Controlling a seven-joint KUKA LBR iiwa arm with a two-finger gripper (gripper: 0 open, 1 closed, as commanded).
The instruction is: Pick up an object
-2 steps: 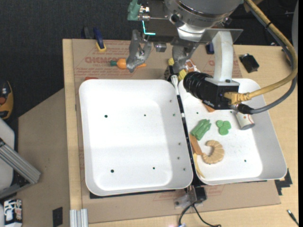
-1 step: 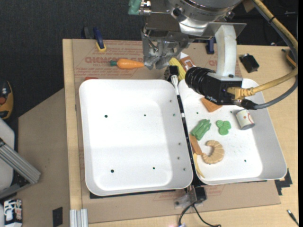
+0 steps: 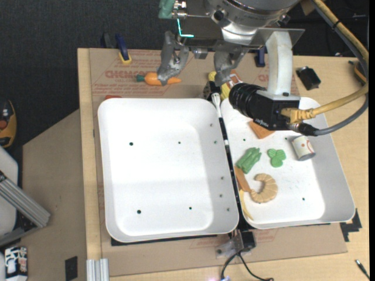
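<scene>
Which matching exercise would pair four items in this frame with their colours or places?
Items:
1. carrot toy
2. croissant toy
3. small can
4. left bin

Descriptions:
A. tan, curved, in the right bin
B. orange, between the tool's fingers beyond the bins
C. holds no toys
D. white and red, near the right bin's right side

Pairs: 1-B, 2-A, 3-D, 4-C

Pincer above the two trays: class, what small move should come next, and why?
Probably lower the pincer straight down and forward: it hangs above the trays' back edge, while the croissant and green toys lie in the right tray.
</scene>
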